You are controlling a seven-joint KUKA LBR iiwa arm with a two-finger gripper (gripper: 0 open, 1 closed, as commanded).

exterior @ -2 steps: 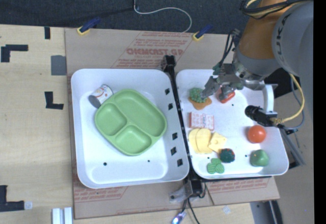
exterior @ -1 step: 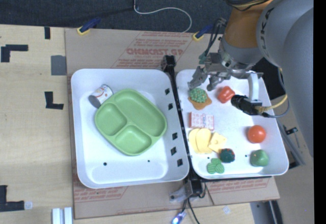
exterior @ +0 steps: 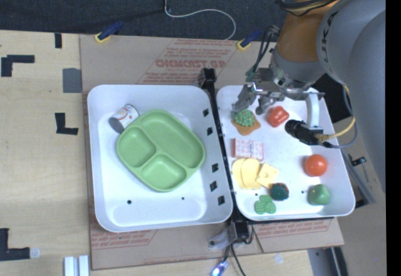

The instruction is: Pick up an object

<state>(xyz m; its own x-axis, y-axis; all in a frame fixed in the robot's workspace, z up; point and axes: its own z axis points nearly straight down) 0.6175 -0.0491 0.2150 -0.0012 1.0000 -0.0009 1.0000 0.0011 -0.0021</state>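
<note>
Toys lie in the right bin point(exterior: 346, 206) under our gripper point(exterior: 255, 100), whose fingers are spread open and hold nothing. We should drop straight down. The small green-topped toy point(exterior: 245, 121) sits just below the fingertips, the red toy point(exterior: 277, 116) beside them.

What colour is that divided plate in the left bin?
Light green: the divided plate, seen in the camera view.

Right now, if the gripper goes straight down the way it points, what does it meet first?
Probably the small green-topped toy food piece in the right bin, since the gripper hangs just above it with its fingers apart. The red piece lies just beside that line. Depth is unclear from this slanted view.
</note>
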